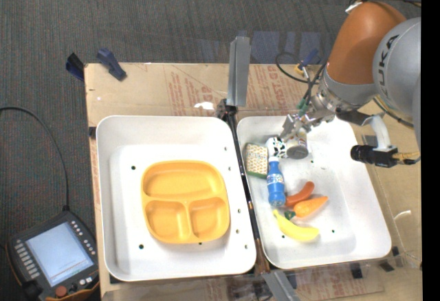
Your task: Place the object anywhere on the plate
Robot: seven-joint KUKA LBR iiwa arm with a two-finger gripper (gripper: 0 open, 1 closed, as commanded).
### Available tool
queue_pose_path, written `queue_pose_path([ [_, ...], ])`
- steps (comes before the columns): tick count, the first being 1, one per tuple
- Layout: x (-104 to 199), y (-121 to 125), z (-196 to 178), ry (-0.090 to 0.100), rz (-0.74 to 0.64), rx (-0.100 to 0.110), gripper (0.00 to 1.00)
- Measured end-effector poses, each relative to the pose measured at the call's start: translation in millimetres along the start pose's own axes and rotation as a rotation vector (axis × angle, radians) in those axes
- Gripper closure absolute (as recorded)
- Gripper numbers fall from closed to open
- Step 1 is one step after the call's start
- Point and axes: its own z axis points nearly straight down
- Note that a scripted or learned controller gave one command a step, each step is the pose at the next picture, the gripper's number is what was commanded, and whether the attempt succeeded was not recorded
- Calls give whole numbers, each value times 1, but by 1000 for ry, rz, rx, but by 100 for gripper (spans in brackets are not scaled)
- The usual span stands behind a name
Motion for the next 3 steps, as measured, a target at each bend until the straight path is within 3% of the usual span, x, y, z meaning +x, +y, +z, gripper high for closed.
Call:
queue_pose_path([
  [1,63,18,7,1,-131,2,100],
  [2,144,-2,7,2,-397,3,100],
  [3,143,-3,7,1,-396,3,0],
])
